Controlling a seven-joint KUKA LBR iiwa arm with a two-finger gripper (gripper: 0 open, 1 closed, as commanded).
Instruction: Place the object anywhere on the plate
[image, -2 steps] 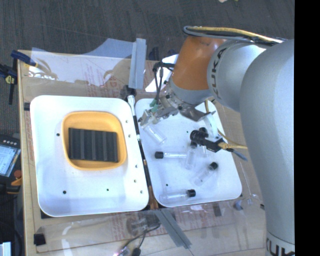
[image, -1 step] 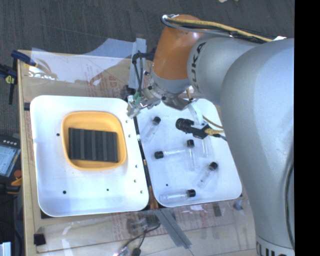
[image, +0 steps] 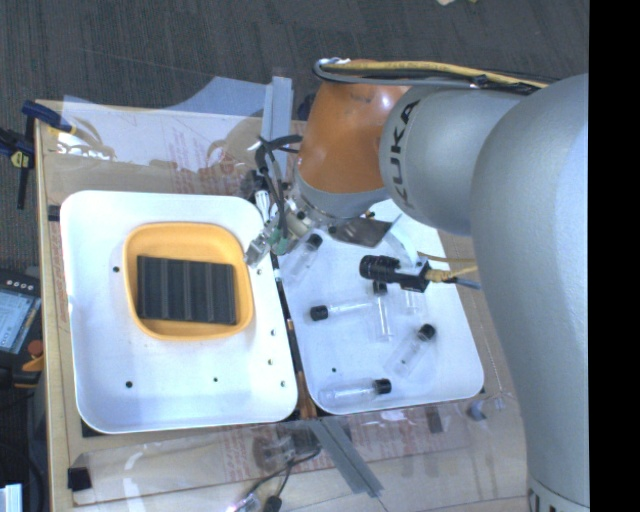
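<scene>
One small clear vial (image: 283, 240) seems pinched in the jaws (image: 272, 243), though I cannot tell their opening. Just left lies the yellow plate (image: 186, 240); carry across the bin wall, lower gently before releasing.

The light is even and quite bright, coming from above. The two white bins (image: 180, 400) look almost overexposed, with little surface detail. The grey arm (image: 500, 160) has a soft shine on its curve. Shadows are weak. The picture is slightly soft and grainy.
</scene>
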